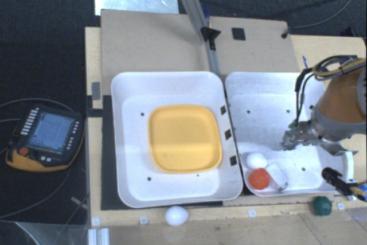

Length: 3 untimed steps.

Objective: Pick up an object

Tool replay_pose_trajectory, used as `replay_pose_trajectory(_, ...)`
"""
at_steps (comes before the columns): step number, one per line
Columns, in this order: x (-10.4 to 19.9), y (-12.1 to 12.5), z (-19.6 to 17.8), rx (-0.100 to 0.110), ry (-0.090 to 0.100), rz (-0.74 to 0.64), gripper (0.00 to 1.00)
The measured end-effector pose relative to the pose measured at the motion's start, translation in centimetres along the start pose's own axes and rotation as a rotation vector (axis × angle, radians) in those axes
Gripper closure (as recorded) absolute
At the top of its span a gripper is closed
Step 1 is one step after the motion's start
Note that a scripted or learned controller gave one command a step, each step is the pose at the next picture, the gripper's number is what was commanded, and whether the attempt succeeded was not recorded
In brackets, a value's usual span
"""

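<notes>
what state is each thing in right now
yellow plate: flat in the left bin, upright
white ball: resting in the right bin, beside the orange ball
orange ball: resting at the right bin's near edge
clear cup: on its side, next to the orange ball
white egg: outside the bins, on the bench
green ball: outside the bins, on the bench
gripper: over the right bin, holding nothing visible

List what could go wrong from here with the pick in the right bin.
1. The white ball, orange ball and a clear item crowd the right bin's front corner; a grasp may knock one or catch two.
2. They lie against the bin wall, which may block the gripper.
3. Balls roll easily; a white egg already lies outside the bins.
</notes>
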State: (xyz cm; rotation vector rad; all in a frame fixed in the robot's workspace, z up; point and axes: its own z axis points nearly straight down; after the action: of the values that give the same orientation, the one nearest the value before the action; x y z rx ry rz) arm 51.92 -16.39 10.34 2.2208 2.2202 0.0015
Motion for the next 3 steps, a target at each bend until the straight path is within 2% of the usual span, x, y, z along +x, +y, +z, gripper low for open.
replay_pose_trajectory(1,-0.8,-0.6,-5.0,-0.003,-0.001,0.000,1.00)
replay_pose_trajectory(2,-0.9,0.3,-10.9,-0.004,-0.001,-0.001,1.00)
replay_pose_trajectory(3,-1.4,-0.3,-15.6,-0.003,-0.001,-0.001,1.00)
